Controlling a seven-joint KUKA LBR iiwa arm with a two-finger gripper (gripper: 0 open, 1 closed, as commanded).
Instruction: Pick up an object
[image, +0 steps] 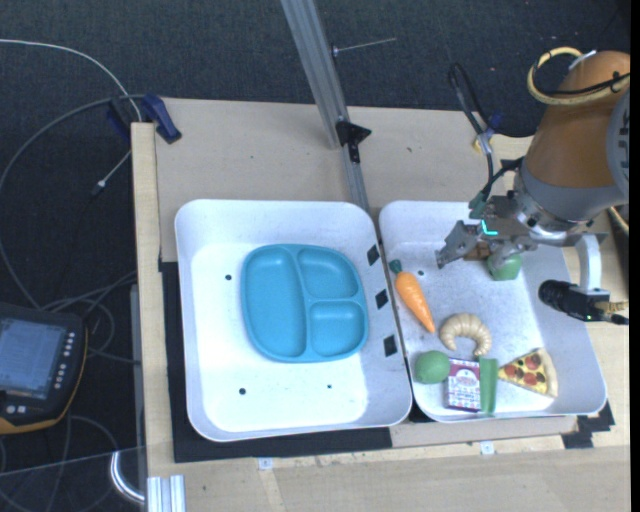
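Two white bins sit side by side on the desk. The left bin has a blue plate in its middle. The plate has three parts.

The arm comes in from the right side of the desk. Its hand hangs over the far part of the right bin. I cannot tell if the hand is open or closed, and I cannot tell if it has hold of anything.

A pale green lump is just beside the hand, near the far right part of the right bin. It looks like it touches the hand, but I cannot be sure.

The other toys lie apart from the hand:
- An orange carrot lies along the left edge of the right bin.
- A tan croissant is in the middle of that bin.
- A green ball sits by the near left corner.
- A little red box lies at the near edge, just beside the ball.
- A green stick touches the box on its right side.
- A pizza slice lies near the near right corner.
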